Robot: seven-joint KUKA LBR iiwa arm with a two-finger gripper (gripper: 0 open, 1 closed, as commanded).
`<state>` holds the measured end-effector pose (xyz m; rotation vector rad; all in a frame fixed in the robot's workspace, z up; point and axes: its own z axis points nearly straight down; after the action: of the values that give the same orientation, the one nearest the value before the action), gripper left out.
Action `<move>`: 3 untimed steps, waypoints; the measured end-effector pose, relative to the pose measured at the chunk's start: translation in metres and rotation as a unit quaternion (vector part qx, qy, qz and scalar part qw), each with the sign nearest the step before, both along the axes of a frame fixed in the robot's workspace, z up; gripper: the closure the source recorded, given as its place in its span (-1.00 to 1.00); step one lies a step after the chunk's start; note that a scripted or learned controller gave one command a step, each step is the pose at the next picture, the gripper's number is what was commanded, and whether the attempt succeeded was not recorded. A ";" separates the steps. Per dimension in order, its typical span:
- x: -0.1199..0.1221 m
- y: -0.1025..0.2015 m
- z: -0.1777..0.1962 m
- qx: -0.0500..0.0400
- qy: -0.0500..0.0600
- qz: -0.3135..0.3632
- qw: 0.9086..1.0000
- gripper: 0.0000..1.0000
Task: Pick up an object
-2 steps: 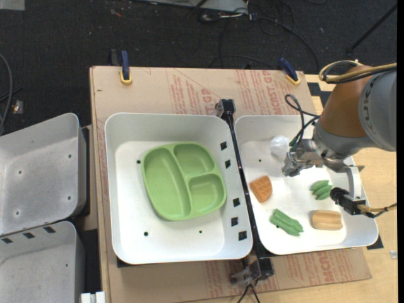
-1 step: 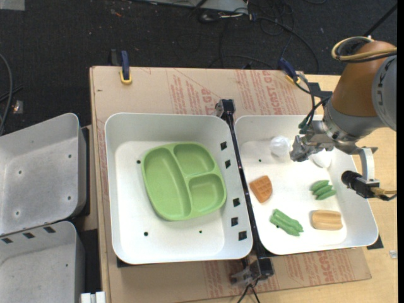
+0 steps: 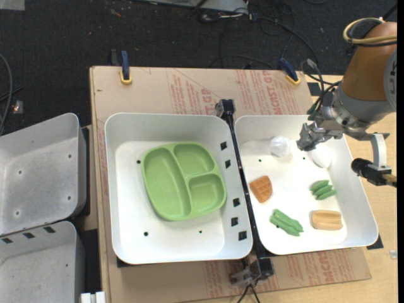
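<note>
In the right bin (image 3: pixel 353 232) lie several small objects: a white ball-like piece (image 3: pixel 279 146), a second white piece (image 3: pixel 321 158), an orange wedge (image 3: pixel 261 189), two green pod-shaped pieces (image 3: pixel 323 189) (image 3: pixel 286 222) and a tan bread-like piece (image 3: pixel 326 219). My gripper (image 3: pixel 307 139) hangs over the bin's far part, between the two white pieces and just above them. It points down and left, and nothing shows between its tips.
The left bin (image 3: pixel 120 188) bears a green divided plate (image 3: pixel 184 180). A black divider with clips (image 3: pixel 235 169) runs between the bins. Clamps (image 3: pixel 125 68) hold the cardboard base at the back. Grey trays (image 3: pixel 38 169) lie off the bench at left.
</note>
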<state>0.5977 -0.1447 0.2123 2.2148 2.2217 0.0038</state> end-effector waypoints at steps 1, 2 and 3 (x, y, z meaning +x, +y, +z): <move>0.002 -0.003 0.064 0.000 -0.001 0.000 1.000 1.00; 0.003 -0.003 0.061 0.000 0.001 0.000 1.000 1.00; 0.002 0.043 0.062 0.001 0.002 0.001 1.000 1.00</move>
<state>0.6000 -0.1022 0.2740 2.2148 2.2281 0.0000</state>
